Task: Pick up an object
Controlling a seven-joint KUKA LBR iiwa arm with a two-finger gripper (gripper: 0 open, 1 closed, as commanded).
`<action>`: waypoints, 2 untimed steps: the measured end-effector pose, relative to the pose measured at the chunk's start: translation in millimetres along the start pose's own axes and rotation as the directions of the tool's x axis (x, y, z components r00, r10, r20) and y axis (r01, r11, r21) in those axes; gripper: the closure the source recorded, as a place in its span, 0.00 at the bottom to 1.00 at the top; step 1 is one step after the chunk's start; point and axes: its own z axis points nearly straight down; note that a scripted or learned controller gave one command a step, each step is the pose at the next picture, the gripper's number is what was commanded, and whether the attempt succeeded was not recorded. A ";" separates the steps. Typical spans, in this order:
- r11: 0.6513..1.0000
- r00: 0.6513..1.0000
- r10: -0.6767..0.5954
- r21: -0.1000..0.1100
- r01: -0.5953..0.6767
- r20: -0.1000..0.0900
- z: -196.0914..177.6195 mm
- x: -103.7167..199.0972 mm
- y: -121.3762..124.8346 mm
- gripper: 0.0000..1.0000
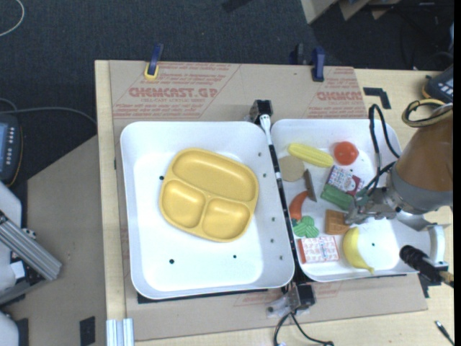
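My gripper hangs low over the middle of the right bin. It is right beside a brown square cracker and just below a green and pink packet. A yellow lemon-like piece lies just below the gripper. Nothing can be made out held in it. Also in this bin are a yellow corn cob, a red tomato, a tan disc, an orange carrot, a green leafy piece and a red and white card.
The left bin holds a yellow divided plate. A black divider rail runs between the bins. The arm's grey and orange wrist covers the right bin's right side. Cables loop over its back.
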 end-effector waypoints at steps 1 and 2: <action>1.000 1.000 0.000 0.002 0.000 0.008 -62.8 -3.8 2.3 1.00; 1.000 1.000 -0.001 0.000 0.001 0.008 -126.4 -1.1 3.3 1.00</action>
